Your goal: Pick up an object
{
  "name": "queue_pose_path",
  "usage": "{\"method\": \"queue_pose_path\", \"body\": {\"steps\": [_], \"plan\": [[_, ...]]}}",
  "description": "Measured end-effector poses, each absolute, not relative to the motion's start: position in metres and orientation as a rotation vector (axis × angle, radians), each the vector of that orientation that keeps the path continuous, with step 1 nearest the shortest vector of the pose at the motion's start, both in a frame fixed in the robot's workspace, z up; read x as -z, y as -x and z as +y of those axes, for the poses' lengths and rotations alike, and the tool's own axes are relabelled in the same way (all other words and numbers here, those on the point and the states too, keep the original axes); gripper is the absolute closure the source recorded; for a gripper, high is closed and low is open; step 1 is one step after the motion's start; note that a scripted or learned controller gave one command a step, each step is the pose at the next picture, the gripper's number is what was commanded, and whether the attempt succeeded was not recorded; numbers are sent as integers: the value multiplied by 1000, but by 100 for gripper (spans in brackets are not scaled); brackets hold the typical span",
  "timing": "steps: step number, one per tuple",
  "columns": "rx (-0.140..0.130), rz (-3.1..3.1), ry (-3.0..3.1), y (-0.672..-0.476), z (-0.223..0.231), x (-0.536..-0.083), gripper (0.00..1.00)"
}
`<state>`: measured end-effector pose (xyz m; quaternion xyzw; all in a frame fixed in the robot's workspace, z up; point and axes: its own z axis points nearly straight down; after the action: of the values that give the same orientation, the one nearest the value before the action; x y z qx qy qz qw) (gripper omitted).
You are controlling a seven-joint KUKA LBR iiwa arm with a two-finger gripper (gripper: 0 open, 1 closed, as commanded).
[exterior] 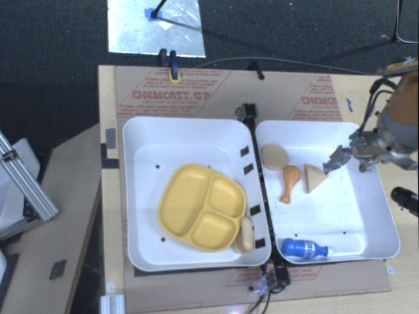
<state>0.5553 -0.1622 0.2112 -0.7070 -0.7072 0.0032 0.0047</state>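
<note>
We're seeing gripper (pixel 335 160) hovering just beside wedge (pixel 314 177) in right bin (pixel 373 205); finger state: can't tell.

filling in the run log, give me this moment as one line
claw: over right bin, beside wedge | holding: nothing seen | right bin: wedge, drumstick, blue bottle | left bin: yellow tray

We note dark carpet (pixel 52 57) across the frame's top, a shiny metal sheet (pixel 156 17) at upper left, and a tan bench (pixel 78 175) under printed cardboard (pixel 196 90).
</note>
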Motion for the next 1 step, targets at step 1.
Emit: {"method": "queue_pose_path", "body": {"steps": [1], "plan": [[1,-2226,2218,-558,-162,-218,0]]}}
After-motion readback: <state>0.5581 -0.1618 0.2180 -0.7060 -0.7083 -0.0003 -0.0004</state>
